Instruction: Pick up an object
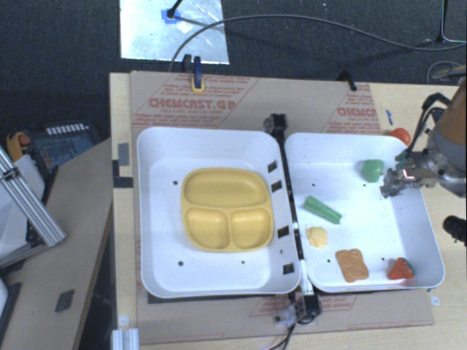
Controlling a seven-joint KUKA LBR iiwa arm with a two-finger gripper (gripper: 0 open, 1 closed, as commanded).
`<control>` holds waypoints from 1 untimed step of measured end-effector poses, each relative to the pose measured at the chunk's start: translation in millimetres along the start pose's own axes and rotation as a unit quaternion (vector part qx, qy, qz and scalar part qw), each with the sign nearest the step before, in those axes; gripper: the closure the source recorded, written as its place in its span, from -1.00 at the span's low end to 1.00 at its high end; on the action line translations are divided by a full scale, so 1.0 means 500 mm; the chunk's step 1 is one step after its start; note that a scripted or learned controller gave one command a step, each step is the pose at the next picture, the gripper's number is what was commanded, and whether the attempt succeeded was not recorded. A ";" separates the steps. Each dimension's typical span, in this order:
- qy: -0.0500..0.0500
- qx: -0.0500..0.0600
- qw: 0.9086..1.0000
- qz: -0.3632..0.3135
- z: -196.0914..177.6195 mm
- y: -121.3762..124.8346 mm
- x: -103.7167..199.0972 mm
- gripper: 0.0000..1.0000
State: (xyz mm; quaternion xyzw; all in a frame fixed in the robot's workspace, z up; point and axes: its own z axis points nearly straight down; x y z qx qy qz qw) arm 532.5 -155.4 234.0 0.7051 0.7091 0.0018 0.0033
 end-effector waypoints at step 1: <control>0.000 0.001 1.000 0.000 -0.050 0.003 0.000 1.00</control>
